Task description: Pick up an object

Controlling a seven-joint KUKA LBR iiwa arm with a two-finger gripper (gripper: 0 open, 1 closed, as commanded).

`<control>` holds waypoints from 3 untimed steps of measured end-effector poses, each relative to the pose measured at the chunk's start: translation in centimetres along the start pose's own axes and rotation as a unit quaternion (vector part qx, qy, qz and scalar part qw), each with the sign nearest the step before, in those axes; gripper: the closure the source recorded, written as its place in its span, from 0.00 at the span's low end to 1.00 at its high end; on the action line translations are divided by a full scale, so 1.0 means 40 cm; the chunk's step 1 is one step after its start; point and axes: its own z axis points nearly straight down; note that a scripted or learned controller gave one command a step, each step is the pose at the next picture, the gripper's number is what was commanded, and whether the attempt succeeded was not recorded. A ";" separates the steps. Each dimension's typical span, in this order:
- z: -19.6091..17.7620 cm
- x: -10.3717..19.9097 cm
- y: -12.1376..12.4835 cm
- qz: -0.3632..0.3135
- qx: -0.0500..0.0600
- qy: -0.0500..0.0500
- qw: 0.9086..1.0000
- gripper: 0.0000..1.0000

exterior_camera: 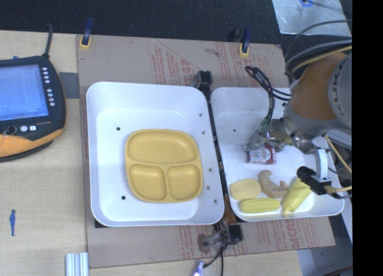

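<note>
My gripper (262,141) reaches down into the right bin (239,104), just above and touching the top edge of a small red and white packet (262,156). The arm's grey wrist and orange band cover the bin's right side. Along the bin's front edge lie a pale yellow round piece (243,188), a yellow bar (259,206), a tan knobbly piece (271,185) and a yellow bottle-shaped item (295,196). The packet lies flat on the bin floor.
The left bin (108,125) holds a yellow divided plate (163,165) in its middle. A tablet-like pendant with an orange case (27,107) lies on the bench at the far left. A bare stretch of the right bin's floor lies towards its back left.
</note>
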 end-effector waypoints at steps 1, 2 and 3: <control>-0.227 0.179 0.014 0.001 -0.002 0.002 1.000 1.00; -0.224 0.287 -0.064 0.000 -0.001 0.001 1.000 1.00; -0.279 0.458 -0.015 0.001 -0.001 0.001 1.000 1.00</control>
